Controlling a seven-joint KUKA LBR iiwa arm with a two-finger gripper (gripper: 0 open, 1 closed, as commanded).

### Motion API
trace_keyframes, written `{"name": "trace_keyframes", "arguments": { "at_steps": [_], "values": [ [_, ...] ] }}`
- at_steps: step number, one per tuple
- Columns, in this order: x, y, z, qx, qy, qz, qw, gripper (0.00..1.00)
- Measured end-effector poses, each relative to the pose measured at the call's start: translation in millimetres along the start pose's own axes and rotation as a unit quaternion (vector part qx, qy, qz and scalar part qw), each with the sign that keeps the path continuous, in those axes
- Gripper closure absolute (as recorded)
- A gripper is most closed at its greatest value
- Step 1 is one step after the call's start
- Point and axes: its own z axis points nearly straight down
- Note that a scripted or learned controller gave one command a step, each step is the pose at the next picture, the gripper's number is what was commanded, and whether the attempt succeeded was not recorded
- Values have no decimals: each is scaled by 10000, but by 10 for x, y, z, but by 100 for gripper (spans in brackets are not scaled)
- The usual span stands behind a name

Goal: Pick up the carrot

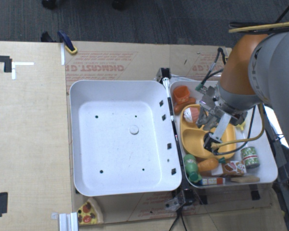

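Right shallow white bin point(266, 179): gripper point(206, 121) over yellow plastic bowl point(192, 141), open/shut unclear; approach step, next move down-frame onto orange carrot point(207, 165).

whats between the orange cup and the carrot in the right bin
The yellow bowl lies between the orange cup and the carrot, with the gripper over the bowl, as the camera view shows.

Two white bins, one nearly bare, one crowded

The left bin point(111, 153) holds a small pale disc point(134, 130). The right bin point(267, 170) holds an orange cup point(181, 94) far, a yellow bowl point(192, 141), a green bottle point(190, 167) near, and perhaps a can point(249, 157).
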Motion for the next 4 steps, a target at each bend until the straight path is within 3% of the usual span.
{"name": "trace_keyframes", "arguments": {
  "at_steps": [1,2,3,4],
  "values": [
    [-1,0,0,0,0,1,10000,0],
    [-528,51,-1,-5,-3,-50,10000,0],
    [-903,840,899,-120,55,547,9984,0],
    [-202,814,991,-6,1,1824,9832,0]
  ]
}}
